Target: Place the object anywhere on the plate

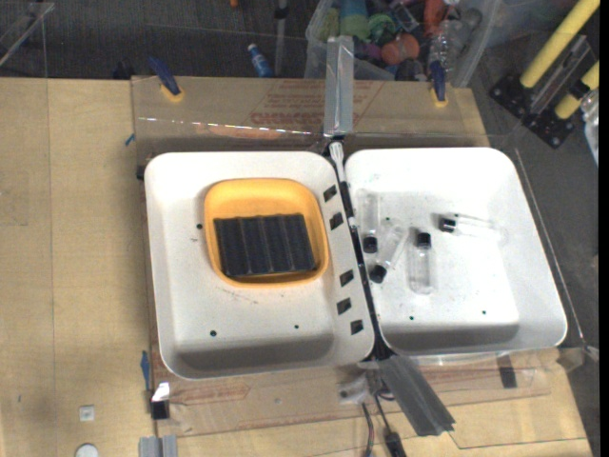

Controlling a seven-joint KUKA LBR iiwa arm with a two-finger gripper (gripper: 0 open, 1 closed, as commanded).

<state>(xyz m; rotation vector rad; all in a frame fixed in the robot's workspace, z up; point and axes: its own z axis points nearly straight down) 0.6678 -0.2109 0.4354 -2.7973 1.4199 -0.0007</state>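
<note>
orange plate [221, 198] holding a black ridged insert [265, 245] sits in the left bin [171, 284]; clear black-capped vials [420, 258] lie scattered in the right bin [495, 284].

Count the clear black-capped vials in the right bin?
4, maybe more: vials at the bin's left edge, lower left, centre, and upper right. Clear plastic blurs together.

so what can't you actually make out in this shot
- The clear vials in the right bin: see-through against white, so their exact count and outlines are too faint to settle.
- Whether they hold anything: too small to tell.
- The dark ridged slab on the yellow plate: its material and use are unclear from above.
- The box of coloured toys behind the bench: cut off by the top edge.
</note>
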